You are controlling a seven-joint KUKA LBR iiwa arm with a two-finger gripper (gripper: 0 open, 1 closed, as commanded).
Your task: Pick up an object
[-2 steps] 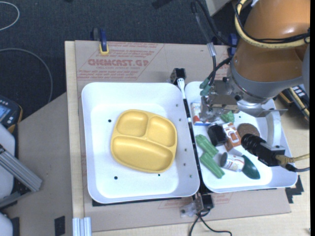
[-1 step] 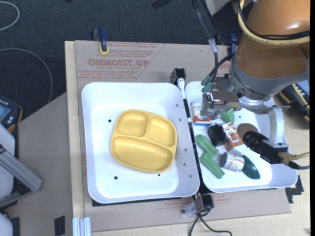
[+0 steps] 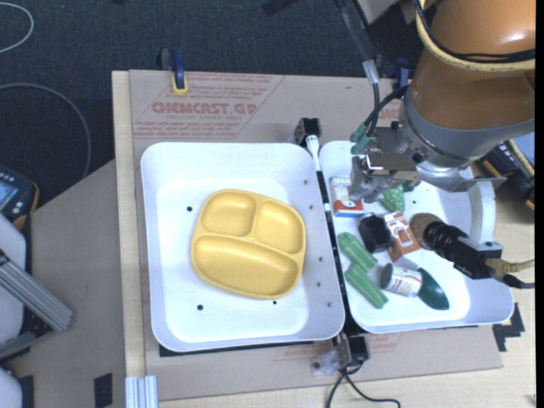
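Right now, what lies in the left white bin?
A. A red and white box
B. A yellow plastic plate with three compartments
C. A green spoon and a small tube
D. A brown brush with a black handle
B: the yellow plastic plate with three compartments lies in the left white bin, while the small cluttered items sit in the right white bin.

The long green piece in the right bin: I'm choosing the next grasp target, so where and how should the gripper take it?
Grip the long green piece near its middle, coming from above, fingers closing across its narrow width. It lies flat and slanted along the right bin edge nearest the divider, so that wall may crowd one finger. A tube lies close to its lower end, so mid-length looks likelier to succeed.
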